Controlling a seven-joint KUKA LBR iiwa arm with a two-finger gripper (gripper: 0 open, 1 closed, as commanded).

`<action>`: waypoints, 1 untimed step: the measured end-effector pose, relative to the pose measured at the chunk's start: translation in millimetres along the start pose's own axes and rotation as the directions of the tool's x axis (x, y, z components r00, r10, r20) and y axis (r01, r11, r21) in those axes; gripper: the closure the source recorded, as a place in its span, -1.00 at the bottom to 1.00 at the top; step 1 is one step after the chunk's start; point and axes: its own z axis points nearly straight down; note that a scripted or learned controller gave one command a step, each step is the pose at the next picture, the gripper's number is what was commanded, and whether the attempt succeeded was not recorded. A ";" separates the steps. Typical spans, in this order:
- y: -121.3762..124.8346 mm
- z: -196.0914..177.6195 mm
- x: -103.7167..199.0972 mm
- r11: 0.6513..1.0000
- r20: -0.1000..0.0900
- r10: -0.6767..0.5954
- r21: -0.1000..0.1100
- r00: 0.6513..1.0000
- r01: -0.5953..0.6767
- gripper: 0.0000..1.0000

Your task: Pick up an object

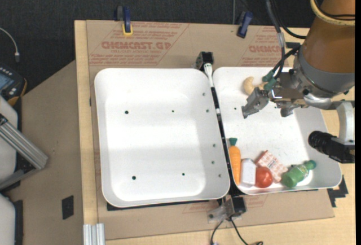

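Observation:
In the right bin [316,125], a small beige rounded object [249,84] lies near the far left corner. Along the near edge sit an orange carrot [234,156], a white block [247,171], a red tomato-like piece [263,177], a pink-and-white packet [272,161] and a green bottle [296,174]. My gripper [269,108] hangs over the middle of this bin, just right of and below the beige object. Its fingers [252,105] are spread open with nothing between them.
The left bin [107,125] lies beside the right one, with a black divider strip [216,108] where the two meet. Blue clamps [125,17] hold the cardboard at the far edge. A black fitting [330,145] sticks over the right bin's right rim.

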 end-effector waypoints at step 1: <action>0.4 -40.9 38.0 1.000 -0.001 -0.001 -0.001 1.000 0.001 -1.00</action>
